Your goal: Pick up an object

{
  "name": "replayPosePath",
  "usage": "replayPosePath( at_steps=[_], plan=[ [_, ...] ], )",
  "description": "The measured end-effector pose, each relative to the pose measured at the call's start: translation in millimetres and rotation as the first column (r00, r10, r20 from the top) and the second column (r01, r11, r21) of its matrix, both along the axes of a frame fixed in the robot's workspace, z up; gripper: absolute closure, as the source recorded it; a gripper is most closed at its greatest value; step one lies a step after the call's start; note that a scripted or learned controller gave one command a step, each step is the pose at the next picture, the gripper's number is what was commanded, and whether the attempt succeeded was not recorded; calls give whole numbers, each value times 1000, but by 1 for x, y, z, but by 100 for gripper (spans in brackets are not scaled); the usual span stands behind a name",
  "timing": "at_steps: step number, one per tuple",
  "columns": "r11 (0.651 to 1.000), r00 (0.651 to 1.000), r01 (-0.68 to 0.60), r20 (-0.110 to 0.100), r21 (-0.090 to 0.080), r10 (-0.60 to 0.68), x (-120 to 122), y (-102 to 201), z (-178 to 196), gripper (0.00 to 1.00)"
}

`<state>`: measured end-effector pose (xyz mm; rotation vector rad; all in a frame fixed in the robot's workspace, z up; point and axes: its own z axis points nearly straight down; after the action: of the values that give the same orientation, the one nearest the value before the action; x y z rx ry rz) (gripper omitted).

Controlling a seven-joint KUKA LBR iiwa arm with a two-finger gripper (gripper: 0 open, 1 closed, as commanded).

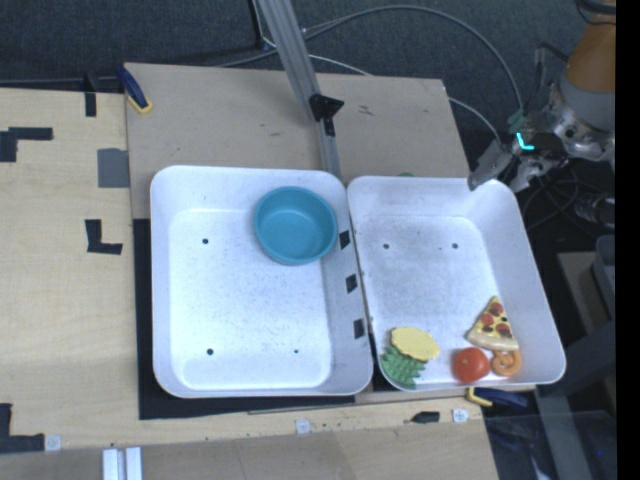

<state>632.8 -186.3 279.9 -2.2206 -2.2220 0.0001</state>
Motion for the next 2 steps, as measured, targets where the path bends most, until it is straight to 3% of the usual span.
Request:
replayPosePath(
  at_steps=[1, 2],
  plan=[
    [1000, 1000, 0, 0, 0, 0, 0, 0, 0, 0],
    [1000, 1000, 0, -5, 1, 0, 4, 3, -62, 0]
  ],
)
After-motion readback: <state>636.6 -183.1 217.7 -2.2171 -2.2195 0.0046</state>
